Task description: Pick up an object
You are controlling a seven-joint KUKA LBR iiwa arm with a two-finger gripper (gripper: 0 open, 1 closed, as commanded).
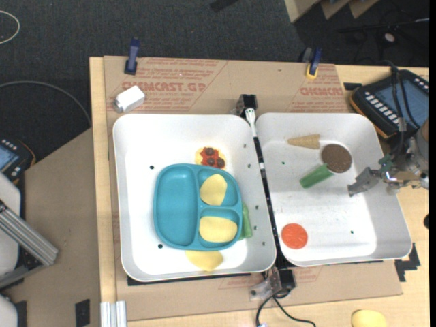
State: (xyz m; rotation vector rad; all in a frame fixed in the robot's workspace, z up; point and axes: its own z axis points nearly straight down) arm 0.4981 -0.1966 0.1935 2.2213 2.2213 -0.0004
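We see the gripper [364, 181] at the right bin's [340, 251] right edge, holding nothing.
Whether it is spread or pressed together, we cannot tell; just left of it lie a brown round scoop [336, 157] and a green cylinder [316, 177].

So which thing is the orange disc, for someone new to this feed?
Start at the right bin, the one nearer the arm. Go to its front left corner: the orange disc lies flat there, alone, well apart from the green piece and brown round thing farther back.
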